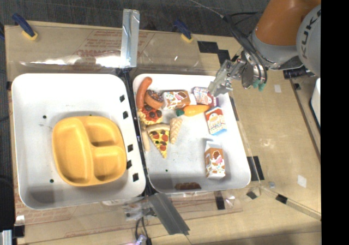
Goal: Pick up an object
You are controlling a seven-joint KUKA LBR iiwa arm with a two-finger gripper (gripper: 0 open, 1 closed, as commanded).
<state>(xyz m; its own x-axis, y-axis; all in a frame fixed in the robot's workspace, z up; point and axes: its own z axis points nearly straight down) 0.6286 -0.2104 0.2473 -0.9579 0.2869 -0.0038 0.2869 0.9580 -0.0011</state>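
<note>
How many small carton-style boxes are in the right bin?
2: one carton sits near the right bin's right wall beside the toy carrot; the other carton lies nearer the front right corner. More could be hidden in the food pile.

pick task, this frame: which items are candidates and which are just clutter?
Candidates, all in the right bin:
hot dog, pizza slice, carrot, two small cartons, snack packets, with the gripper over the bin's far right corner.

Just lying about:
yellow divided tray in the left bin, blue clamps, tape strips.
</note>
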